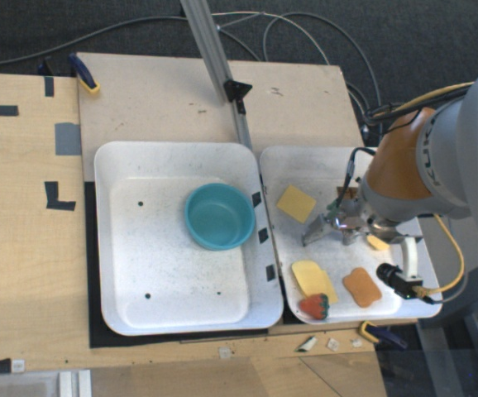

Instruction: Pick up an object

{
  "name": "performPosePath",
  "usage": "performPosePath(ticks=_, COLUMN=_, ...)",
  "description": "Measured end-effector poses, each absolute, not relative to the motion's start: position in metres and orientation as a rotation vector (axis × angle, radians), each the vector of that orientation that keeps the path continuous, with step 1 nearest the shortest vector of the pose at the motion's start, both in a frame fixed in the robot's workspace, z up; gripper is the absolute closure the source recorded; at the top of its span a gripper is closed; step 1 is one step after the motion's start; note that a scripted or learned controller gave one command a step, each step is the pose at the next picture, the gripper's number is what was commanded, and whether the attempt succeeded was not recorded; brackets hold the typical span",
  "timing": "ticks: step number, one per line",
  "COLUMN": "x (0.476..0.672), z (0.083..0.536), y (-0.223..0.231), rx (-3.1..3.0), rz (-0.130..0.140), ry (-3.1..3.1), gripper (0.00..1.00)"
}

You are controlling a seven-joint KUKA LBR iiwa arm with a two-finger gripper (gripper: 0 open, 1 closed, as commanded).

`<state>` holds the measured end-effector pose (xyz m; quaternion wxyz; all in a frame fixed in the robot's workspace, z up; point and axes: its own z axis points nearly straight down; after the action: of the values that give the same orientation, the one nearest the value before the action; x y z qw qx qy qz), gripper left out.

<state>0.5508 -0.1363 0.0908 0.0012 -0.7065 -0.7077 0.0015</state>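
Note:
My gripper [332,235] is low inside the right bin [305,160], near its middle. Its grey fingers [312,236] stand apart, open, with nothing between them. A yellow square block [295,203] lies just up-left of the gripper. Near the front of the bin lie a pale yellow piece [312,278], a red strawberry [313,306] and an orange piece [361,287]. A small yellow piece [377,241] peeks out from under the wrist on the right.
A teal bowl [219,215] sits in the left bin [123,246]. A slanted metal pole [214,48] crosses the back of the bench, ending at the divide between the bins. Cables run along the back right.

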Motion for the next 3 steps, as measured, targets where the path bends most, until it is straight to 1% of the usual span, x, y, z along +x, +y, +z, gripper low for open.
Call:
performPosePath(ticks=1, x=0.551, z=0.103, y=-0.136, rx=-2.216, rz=0.003, ry=-2.222, gripper=1.00)
performPosePath(ticks=2, x=0.553, z=0.166, y=-0.132, rx=-2.222, rz=-0.004, ry=-2.226, gripper=1.00)
performPosePath(ticks=3, x=0.557, z=0.209, y=-0.127, rx=-2.221, rz=-0.003, ry=-2.226, gripper=1.00)
